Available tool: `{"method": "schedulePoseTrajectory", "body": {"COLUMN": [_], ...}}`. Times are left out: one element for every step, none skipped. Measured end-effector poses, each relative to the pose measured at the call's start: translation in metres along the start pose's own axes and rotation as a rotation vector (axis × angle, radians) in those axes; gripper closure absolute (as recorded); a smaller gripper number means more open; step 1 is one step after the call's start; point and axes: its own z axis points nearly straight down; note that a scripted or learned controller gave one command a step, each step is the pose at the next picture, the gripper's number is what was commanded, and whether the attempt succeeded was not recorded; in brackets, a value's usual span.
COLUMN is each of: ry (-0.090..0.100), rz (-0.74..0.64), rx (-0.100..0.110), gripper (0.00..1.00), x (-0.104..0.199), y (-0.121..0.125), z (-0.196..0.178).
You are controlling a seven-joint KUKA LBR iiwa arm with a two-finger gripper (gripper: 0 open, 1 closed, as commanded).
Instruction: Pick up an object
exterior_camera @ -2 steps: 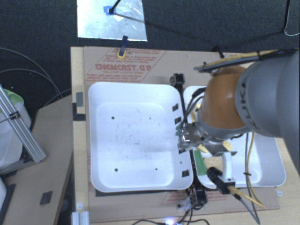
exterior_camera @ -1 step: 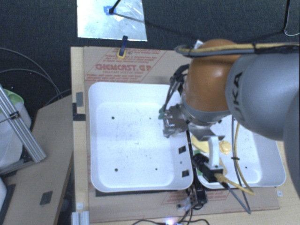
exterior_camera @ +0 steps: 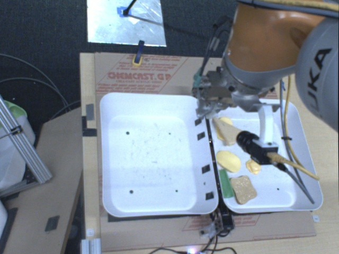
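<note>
My gripper point(exterior_camera: 207, 110) hangs over the left rim of the right bin point(exterior_camera: 296, 194), close to the divide between the two bins. Just below and right of it lies a pale yellow wedge point(exterior_camera: 225, 130). Further toward the front are a yellow oval piece point(exterior_camera: 229, 161), a small yellow lump point(exterior_camera: 253, 166), a green stick point(exterior_camera: 225, 183) along the bin's left wall, and a tan bread-like slice point(exterior_camera: 243, 189). Nothing shows between the gripper's tips.
The left bin point(exterior_camera: 111, 142) sits beside the right one on a cardboard sheet point(exterior_camera: 143, 75). A shiny metal plate point(exterior_camera: 126, 14) lies behind the bench. An aluminium frame point(exterior_camera: 21, 147) stands at the far left.
</note>
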Motion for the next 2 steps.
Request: {"method": "schedulePoseTrajectory", "body": {"ry": [-0.002, -0.005], "rz": [0.001, 0.003], "rx": [0.01, 0.016], "gripper": [1.0, 1.0], "x": [-0.007, 0.009], "y": [-0.024, 0.012], "z": [-0.053, -0.017]}}
